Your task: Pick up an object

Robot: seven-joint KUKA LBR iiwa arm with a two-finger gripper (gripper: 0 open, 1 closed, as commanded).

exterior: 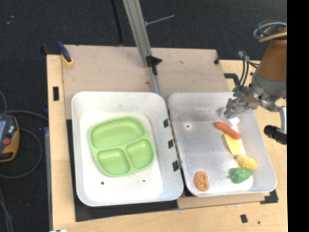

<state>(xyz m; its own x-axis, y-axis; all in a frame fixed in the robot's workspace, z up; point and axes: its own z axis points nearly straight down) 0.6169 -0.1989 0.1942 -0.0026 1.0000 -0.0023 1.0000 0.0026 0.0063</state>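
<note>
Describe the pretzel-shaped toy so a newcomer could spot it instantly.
Start at the right-hand shallow white bin and go to its near edge. The small orange-brown pretzel-shaped toy lies there alone, left of the green leafy toy; it alone is round with holes.

A light wooden bench (111,74) is seen from above, set on a dark floor (29,13). Two shallow white bins are placed side by side on it, touching along their inner edges. The left bin (84,190) is occupied by a green divided plate (121,145). In the right bin (193,110), an orange carrot (227,129), a yellow corn cob (239,153), a green leafy piece (240,175) and a small orange pretzel (202,181) are found toward the right and near sides. An aluminium post (137,25) is mounted at the far edge of the bench, between the bins.
</note>
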